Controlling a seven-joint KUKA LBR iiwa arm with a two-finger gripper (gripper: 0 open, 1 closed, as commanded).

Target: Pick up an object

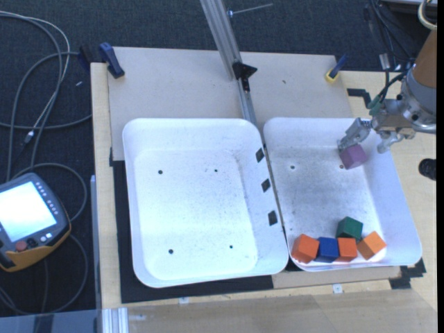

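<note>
In the camera view the metal end effector [366, 136] has its fingers spread around a small matte purple cube [354, 155] over the speckled right white bin [312, 186], while orange, blue and green blocks [338, 242] cluster at its near edge
</note>
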